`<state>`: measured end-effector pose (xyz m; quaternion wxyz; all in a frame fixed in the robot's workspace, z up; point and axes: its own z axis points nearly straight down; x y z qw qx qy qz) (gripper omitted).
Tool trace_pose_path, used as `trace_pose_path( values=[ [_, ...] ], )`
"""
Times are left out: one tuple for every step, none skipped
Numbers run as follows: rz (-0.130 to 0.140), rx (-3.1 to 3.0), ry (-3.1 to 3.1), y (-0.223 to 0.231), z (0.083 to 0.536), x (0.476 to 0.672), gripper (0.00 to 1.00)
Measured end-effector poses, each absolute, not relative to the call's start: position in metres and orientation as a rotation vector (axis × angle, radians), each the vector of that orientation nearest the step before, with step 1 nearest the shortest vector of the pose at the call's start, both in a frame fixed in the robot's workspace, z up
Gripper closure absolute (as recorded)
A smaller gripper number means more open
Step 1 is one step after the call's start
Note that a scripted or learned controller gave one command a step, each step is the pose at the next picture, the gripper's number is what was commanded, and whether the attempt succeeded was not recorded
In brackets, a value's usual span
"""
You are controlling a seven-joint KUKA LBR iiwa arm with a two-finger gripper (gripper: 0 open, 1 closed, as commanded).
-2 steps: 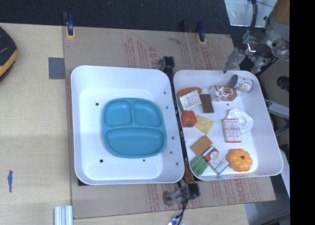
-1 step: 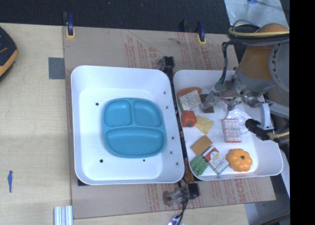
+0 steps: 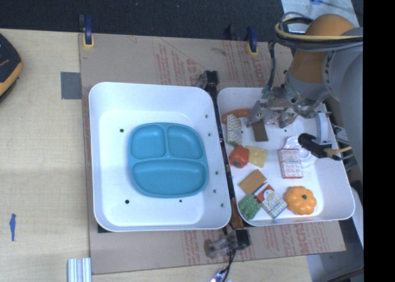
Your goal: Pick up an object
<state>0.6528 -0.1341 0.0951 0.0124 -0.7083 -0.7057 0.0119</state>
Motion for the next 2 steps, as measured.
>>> trace_pose_path(
  values=[
    [0.036, -2.203, -2.201, -0.133, 0.1, 0.65, 1.0],
    [0.001, -2.208, -2.231, -0.036, 0.196, 0.61, 1.0]
  ],
)
